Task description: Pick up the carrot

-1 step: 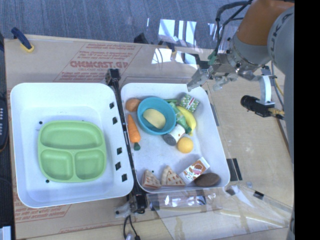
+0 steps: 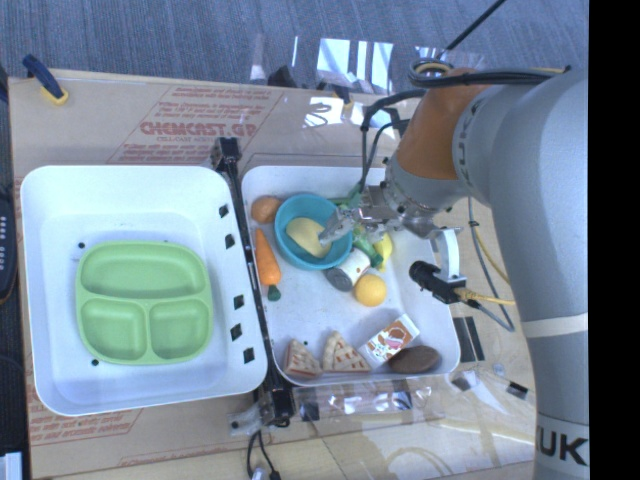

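Two white bins are seen from above; the carrot (image 2: 267, 259) lies along the left wall of the right bin (image 2: 440, 343), beside a blue bowl (image 2: 305, 230). The gripper (image 2: 338, 230) hovers over that bowl; its opening cannot be told, and nothing is seen held. A leftward shift, aligned across the carrot's narrow width, would likely be needed before descent.

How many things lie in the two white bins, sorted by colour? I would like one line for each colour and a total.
Green: 1, the divided plate
Blue: 1, the bowl
Orange: 2, the carrot and a round fruit
Yellow: 1, the lemon
Tan: 2, the pizza slices
Brown: 1, the oval piece
Total: 8, leaving out the small pieces under the hand.
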### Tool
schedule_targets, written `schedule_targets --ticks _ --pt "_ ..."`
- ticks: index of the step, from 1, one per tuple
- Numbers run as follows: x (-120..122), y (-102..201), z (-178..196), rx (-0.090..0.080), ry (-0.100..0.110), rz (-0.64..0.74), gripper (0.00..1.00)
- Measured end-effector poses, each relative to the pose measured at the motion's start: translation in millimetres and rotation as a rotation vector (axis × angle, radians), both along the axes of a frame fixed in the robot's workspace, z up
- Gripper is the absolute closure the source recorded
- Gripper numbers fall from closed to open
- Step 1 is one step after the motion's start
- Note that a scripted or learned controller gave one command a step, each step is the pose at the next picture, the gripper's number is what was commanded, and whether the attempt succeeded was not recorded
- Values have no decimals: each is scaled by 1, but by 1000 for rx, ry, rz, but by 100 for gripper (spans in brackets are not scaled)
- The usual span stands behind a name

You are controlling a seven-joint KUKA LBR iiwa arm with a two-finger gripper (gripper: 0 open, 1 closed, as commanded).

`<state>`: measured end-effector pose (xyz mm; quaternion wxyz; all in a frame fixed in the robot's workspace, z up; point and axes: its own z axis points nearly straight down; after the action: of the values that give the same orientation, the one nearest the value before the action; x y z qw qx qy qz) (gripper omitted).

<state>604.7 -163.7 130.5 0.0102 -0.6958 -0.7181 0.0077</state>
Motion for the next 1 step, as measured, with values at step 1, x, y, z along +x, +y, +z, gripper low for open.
schedule_targets --ticks 1 --pt "-67 -24 61 1 -17 222 0"
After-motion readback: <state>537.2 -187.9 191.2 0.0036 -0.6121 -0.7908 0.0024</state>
